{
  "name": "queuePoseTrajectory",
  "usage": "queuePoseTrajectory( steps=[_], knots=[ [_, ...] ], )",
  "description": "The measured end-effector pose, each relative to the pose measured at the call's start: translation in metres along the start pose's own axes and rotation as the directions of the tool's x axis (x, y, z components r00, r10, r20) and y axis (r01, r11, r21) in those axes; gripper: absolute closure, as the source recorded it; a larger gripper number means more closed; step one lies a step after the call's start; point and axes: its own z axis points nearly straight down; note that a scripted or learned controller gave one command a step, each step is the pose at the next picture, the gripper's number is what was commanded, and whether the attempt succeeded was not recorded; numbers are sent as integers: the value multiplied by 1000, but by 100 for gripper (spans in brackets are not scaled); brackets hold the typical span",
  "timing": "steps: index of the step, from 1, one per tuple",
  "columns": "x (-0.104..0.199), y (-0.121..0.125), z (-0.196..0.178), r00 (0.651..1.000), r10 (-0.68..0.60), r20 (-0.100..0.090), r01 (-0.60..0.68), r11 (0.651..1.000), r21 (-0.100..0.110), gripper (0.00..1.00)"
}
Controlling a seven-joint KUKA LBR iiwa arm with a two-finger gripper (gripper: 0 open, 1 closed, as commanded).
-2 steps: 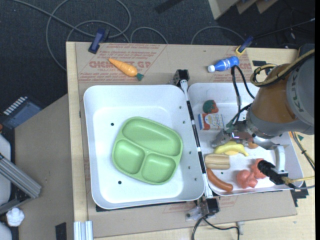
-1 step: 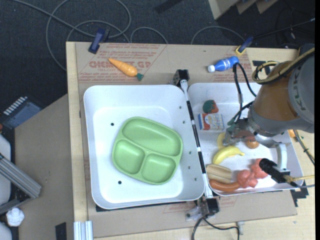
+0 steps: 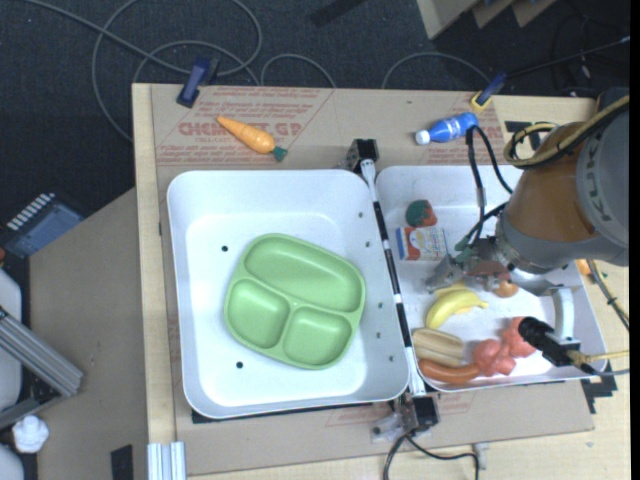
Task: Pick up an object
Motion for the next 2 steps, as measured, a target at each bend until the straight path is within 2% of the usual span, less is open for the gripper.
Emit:
queuePoseTrajectory(
  steps=[1,2],
  knots=[
    [16,-10,10,1000,-1,-1,1,1000,3,0],
    [15,-9,0,1000,0,1,0,1000,0,100]
  ],
)
